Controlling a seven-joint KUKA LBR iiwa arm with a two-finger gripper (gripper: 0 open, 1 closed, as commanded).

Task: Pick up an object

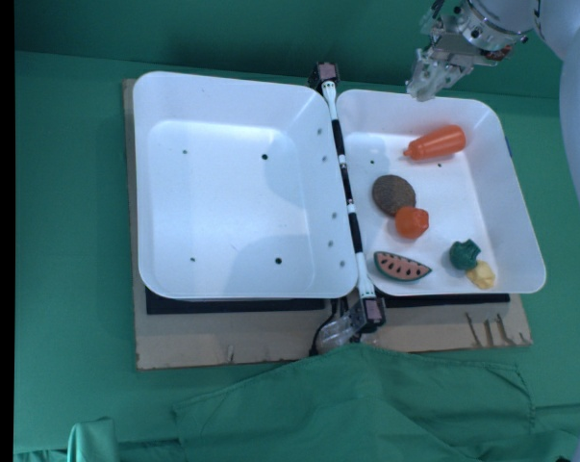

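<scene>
**Gripper waits above the far rim of the right bin**

The gripper (432,81) hangs over the far edge of the right bin (520,229), holding nothing. If its jaws are spread or pressed together, I cannot tell; they are too small and blurred. The nearest candidate, an orange bottle (436,143), lies on its side just below it. Probably the arm is staged there before descending. The upper arm is cut off by the frame.
</scene>
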